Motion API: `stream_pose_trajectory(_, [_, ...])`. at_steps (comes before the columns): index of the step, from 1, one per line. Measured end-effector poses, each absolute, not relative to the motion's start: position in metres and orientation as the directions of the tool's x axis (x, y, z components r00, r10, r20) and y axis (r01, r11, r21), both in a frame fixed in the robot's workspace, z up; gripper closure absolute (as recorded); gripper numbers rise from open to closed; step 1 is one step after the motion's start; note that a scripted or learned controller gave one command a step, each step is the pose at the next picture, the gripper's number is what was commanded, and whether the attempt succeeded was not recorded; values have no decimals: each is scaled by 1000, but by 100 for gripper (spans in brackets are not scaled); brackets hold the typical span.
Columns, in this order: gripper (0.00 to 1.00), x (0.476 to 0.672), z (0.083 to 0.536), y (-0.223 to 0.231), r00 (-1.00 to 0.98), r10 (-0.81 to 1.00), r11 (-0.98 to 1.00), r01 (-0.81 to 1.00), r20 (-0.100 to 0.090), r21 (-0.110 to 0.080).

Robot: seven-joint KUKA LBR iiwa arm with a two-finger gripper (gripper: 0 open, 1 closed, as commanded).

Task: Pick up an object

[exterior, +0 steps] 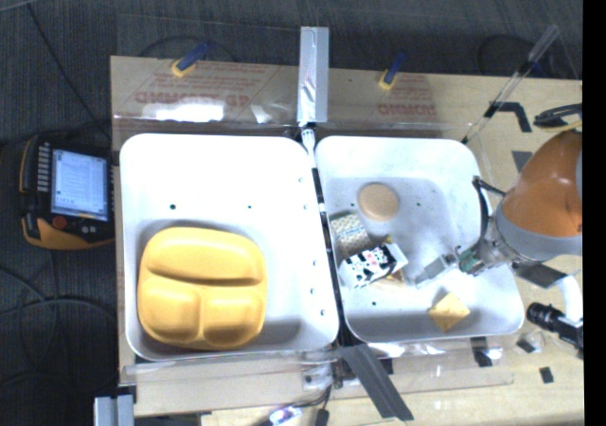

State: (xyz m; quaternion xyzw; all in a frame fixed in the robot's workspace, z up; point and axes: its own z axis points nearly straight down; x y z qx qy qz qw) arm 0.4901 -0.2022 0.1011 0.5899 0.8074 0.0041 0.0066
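Two shallow white bins sit side by side on the bench. The left bin (151,168) holds one large yellow foam block (201,286), moulded into rounded lobes, lying in its near half. The right bin (445,154) holds several small things: a round tan disc (379,200) toward the middle, a speckled grey-white piece (346,228) just beside the dividing wall, a black-and-white patterned box (371,264) below the disc and touching or nearly touching the speckled piece, and a small yellow wedge (450,310) near the front right corner. The arm (547,202), its orange band showing above the grey wrist, reaches in over the right rim of that bin. The gripper (437,268) hangs low over the bin floor, between the patterned box and the yellow wedge, apart from both as far as the slant allows a judgement. How wide it stands cannot be told from this angle, and nothing can be made out in its grasp. A handheld control pendant (68,192) with a lit screen lies on the dark floor left of the bench.
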Motion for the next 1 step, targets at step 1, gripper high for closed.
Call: stream_pose_trajectory(1, [0,490,144,-182,-134,991,134,991,0,-1])
